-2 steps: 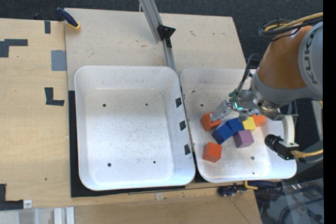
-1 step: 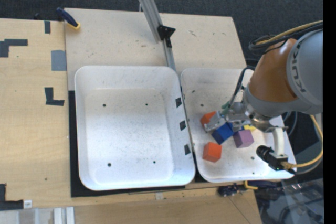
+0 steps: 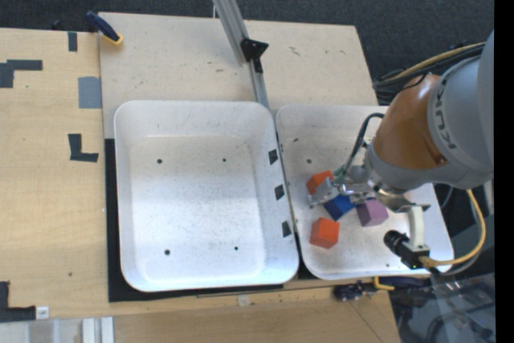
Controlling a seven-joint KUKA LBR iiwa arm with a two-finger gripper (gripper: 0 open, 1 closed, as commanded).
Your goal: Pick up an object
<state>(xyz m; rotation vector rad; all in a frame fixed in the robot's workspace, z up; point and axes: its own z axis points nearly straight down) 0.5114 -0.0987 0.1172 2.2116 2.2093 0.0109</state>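
Right bin (image 3: 418, 249) holding four small blocks: two orange (image 3: 324, 233), one blue (image 3: 339, 206), one purple (image 3: 372, 212). Gripper (image 3: 340, 190) low over the cluster beside the blue block; finger opening impossible to tell. Blocks probably light, rigid, flat-sided; best gripped across opposite faces. Left bin (image 3: 140, 132) beside it on the table (image 3: 177, 52).
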